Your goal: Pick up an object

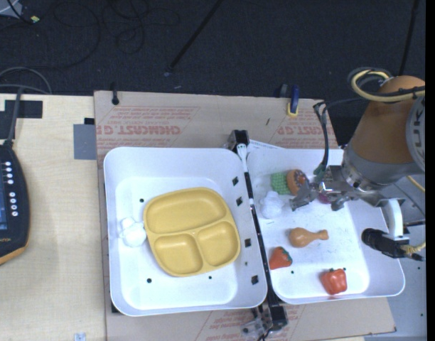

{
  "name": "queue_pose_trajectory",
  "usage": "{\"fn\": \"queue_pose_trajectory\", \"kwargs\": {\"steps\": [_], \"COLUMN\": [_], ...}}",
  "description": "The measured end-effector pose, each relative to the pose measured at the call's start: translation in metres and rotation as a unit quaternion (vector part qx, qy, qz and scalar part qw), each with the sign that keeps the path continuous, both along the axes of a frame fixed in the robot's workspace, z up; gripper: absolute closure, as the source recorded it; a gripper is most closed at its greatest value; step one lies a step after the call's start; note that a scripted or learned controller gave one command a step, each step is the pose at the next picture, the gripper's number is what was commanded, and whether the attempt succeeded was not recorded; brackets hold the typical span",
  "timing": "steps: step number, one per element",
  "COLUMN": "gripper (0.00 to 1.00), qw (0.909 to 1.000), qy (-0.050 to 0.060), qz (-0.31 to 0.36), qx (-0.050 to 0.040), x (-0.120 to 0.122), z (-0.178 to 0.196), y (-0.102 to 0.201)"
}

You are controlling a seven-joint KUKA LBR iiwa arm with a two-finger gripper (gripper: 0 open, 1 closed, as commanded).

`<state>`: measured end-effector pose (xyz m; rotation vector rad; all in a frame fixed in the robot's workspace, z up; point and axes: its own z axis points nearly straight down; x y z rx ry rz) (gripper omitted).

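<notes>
The tan drumstick-shaped toy (pixel 307 236) lies mid right bin (pixel 374 290), long axis across it, thin end pointing right. Above hangs the gripper (pixel 318 197), whether apart or together I cannot tell. Green-and-orange toy (pixel 288 182), white lump (pixel 272 207) and two red pieces (pixel 280 258) (pixel 334 280) surround it.

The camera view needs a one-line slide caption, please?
Grey arm's gripper hovers over right white bin of toy food; yellow divided plastic tray fills left bin.
</notes>
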<state>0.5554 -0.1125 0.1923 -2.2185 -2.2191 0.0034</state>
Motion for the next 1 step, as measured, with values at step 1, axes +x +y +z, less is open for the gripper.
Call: {"fn": "queue_pose_trajectory", "kwargs": {"steps": [1], "gripper": [0.0], "qw": [1.0], "qy": [0.001], "qz": [-0.001], "qx": [0.0], "x": [-0.0564], "z": [-0.1089], "y": [-0.0029]}}
